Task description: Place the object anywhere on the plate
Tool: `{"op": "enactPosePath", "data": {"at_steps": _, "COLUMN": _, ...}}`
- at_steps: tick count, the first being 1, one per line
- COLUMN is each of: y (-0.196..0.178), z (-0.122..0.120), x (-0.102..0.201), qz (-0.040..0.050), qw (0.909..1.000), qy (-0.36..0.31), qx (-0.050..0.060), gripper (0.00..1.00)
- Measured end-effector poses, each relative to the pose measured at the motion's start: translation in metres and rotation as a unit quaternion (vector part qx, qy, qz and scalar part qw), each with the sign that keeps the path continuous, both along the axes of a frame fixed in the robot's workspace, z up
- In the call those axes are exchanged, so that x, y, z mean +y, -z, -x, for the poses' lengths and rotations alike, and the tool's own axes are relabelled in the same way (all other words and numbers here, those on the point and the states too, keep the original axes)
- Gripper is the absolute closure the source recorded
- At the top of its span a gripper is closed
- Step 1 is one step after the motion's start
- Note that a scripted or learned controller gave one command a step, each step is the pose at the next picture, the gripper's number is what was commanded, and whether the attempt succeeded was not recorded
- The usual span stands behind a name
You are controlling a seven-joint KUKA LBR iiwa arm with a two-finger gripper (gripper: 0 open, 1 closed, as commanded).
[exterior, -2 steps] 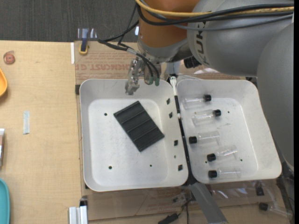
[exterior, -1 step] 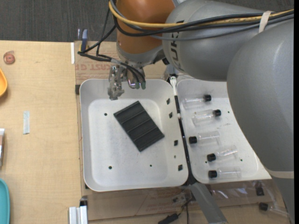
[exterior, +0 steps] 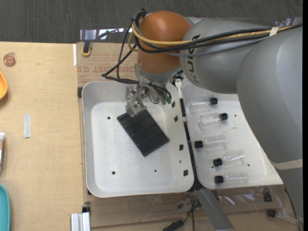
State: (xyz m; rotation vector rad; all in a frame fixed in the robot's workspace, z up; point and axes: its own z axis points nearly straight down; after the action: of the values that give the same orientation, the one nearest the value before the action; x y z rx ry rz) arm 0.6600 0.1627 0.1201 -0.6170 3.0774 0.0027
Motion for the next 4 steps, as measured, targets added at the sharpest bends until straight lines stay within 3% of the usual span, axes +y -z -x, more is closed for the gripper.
{"op": "enactPosePath", "data": {"at_steps": 1, "y": 0.000, "z": 0.000, "x": 0.000, "qz": -0.0002, "qw": 1.0000, "qy": 0.000, "qx": 0.000, "gripper": 0.00}}
{"op": "enactPosePath", "data": {"at_steps": 2, "y": 0.027, "z": 0.000, "x": 0.052, "qz": -0.0004, "qw": 0.9703, "qy": -0.242, "qx": -0.002, "gripper": 0.00}}
{"op": "enactPosePath", "data": {"at_steps": 3, "y": 0.015, "z": -0.003, "x": 0.049, "qz": -0.0021, "qw": 0.9714, "qy": -0.237, "qx": -0.005, "gripper": 1.00}}
{"op": "enactPosePath", "data": {"at_steps": 4, "y": 0.010, "z": 0.000, "x": 0.055, "qz": 0.0002, "qw": 0.8786, "qy": -0.478, "qx": -0.002, "gripper": 1.00}}
